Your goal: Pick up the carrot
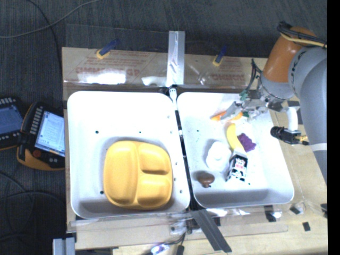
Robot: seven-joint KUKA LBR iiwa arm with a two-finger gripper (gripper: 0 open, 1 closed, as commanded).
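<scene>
The carrot [219,115] is a small orange piece lying in the back part of the right bin [265,193]. My gripper [237,110] reaches in from the right and sits low over the bin, its tip right at the carrot's right end. From this angle I cannot make out whether it touches the carrot. The grey arm with its orange band [281,57] rises behind it at the upper right.
Near the carrot in the right bin lie a yellow banana [231,136], a purple piece [246,141], a white round object [216,154], a cow-patterned box [239,169] and a brown item [206,179]. A yellow divided tray [138,173] sits in the left bin [90,116].
</scene>
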